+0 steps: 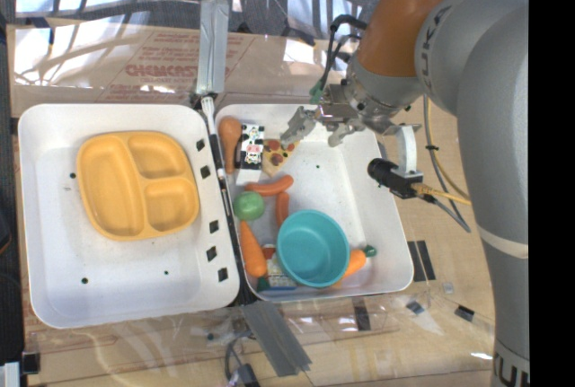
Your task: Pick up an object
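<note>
Objects for picking are lying crowded in the right bin (382,197), mostly along its left wall and near corner: a teal bowl (312,248) is sitting near the front edge, with an orange carrot (252,250) just beside it on the left and another orange piece (356,262) poking out at its right. A green ball (251,206) is resting against the left wall, with two reddish sausages (272,186) beside it, one lying across and one pointing toward the bowl. Farther back, a brown piece (231,136) and a black-and-white block (252,146) are sitting by the far left corner.

The gripper (316,130) is hanging over the far part of this bin, its jaws spread apart and pinching nothing, one finger (295,127) reaching toward the small pieces next to the block. The right half of the bin floor is lying open, giving room up to the right wall.

The left bin (45,224) is carrying a yellow divided tray (137,182), set well in from the walls, with bare floor around it. Both bins are touching along their shared edge on the worktop (153,62)
</note>
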`<state>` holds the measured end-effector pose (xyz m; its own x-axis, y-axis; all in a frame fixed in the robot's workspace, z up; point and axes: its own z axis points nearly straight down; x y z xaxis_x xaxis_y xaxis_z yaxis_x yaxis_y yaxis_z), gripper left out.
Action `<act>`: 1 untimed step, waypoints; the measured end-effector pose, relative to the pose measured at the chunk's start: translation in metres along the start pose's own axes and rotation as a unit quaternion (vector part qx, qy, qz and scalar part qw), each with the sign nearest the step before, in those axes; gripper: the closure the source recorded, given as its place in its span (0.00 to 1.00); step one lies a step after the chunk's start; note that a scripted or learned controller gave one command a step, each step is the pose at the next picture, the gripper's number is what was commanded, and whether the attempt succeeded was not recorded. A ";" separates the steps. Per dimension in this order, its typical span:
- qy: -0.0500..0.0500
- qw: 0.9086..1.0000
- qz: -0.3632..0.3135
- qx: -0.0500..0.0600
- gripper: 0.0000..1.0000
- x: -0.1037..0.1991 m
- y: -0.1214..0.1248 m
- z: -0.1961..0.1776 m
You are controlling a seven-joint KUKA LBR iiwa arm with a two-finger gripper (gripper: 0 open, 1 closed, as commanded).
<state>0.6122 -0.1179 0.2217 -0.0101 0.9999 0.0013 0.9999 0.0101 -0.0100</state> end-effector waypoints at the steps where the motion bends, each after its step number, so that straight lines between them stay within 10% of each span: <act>1: -0.001 0.996 0.093 -0.003 0.00 -0.006 -0.016 -0.060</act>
<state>0.5967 -0.1243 0.2822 0.1756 0.9845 -0.0019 0.9845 -0.1756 -0.0049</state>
